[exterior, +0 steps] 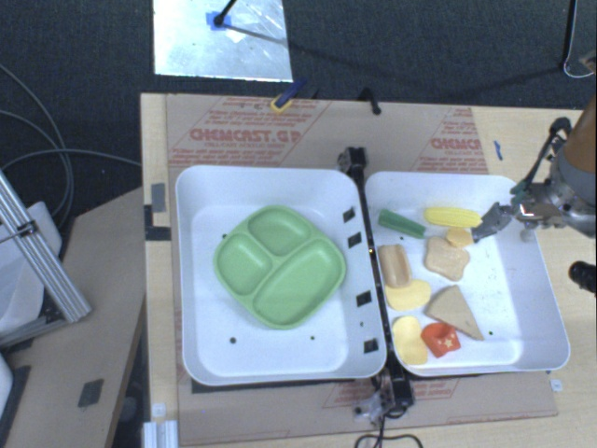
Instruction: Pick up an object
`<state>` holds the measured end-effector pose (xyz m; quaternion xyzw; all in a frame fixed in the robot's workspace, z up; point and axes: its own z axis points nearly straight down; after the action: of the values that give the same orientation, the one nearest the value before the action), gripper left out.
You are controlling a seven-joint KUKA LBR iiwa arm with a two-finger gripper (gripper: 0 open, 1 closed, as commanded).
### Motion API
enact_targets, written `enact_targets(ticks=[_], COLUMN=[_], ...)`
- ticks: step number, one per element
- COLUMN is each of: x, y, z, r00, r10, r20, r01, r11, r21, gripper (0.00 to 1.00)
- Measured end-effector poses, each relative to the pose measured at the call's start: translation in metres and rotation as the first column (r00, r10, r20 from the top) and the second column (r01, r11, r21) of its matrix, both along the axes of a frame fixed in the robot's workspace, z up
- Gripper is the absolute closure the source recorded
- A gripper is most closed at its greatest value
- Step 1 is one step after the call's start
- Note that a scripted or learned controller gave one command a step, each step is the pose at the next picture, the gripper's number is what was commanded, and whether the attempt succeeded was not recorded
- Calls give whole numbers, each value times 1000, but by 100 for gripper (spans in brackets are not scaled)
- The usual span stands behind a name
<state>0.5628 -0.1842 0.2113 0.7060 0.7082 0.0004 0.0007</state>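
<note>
Nothing lifted yet, by our reading: the hand (489,222) hovers just right of the yellow corn cob (452,217) in the right bin (546,320), its grip state we cannot tell, and the whole pick remains ahead.

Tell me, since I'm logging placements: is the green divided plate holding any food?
Empty. The green divided plate lies flat in the left bin, its three compartments bare; the food pieces all lie in the right bin.
</note>
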Motion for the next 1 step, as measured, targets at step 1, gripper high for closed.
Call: enact_targets(ticks=[1], x=[59], y=[51], z=[11], r00=[1000], r10=[8], r20=[6], r01=[-8], r11=[1000], r21=[1], gripper=[0])
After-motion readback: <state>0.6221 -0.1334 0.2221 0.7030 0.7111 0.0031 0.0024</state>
